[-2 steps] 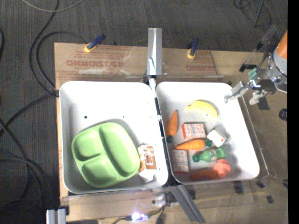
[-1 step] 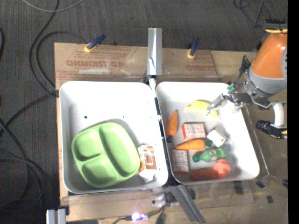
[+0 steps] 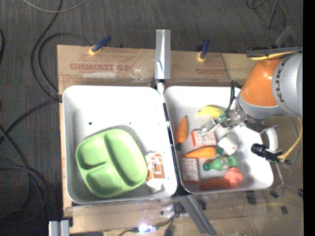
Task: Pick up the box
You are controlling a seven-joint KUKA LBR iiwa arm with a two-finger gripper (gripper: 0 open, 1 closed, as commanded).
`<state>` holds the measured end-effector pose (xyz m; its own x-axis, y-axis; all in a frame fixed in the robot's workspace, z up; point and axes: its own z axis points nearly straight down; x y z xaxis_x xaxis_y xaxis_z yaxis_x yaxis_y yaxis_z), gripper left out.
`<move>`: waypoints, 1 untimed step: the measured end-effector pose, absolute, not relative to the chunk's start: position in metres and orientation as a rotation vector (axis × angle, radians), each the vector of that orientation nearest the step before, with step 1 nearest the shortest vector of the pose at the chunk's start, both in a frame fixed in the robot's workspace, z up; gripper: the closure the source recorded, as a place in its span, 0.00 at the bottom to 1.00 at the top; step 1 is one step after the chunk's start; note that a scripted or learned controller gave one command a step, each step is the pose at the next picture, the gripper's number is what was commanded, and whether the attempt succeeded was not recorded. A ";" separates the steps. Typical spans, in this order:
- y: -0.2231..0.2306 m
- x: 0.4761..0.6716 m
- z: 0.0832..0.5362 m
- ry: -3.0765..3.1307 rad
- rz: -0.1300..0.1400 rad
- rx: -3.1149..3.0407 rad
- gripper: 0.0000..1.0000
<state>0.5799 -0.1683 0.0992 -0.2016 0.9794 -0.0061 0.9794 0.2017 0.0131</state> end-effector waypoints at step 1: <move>-0.135 0.615 0.095 2.126 0.013 2.292 0.00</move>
